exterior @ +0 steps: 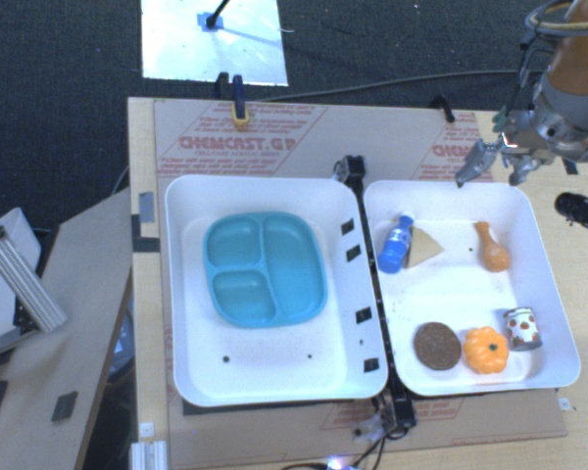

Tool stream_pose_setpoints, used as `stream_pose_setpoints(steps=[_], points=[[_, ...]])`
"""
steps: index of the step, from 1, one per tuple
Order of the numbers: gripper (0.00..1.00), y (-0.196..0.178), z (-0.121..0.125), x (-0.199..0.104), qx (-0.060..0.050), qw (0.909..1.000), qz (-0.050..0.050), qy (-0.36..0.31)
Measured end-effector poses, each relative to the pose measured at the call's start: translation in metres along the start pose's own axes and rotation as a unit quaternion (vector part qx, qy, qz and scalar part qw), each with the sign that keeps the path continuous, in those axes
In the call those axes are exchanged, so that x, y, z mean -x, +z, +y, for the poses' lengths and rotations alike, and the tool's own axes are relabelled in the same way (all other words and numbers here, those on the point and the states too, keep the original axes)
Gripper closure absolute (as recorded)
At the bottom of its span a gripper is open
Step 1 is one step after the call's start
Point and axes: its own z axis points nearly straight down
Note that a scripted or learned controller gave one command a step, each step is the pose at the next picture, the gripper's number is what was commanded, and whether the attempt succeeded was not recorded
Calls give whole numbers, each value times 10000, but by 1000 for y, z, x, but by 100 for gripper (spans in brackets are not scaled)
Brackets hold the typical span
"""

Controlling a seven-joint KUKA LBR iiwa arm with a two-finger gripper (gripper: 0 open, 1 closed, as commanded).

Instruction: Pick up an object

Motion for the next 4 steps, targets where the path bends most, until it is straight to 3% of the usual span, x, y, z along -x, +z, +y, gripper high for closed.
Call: stream_pose_setpoints(steps=[1,4], points=[[0,-8,2,0,61,10000,-9,-10],[0,164,-2,9,77,10000,-5,14]])
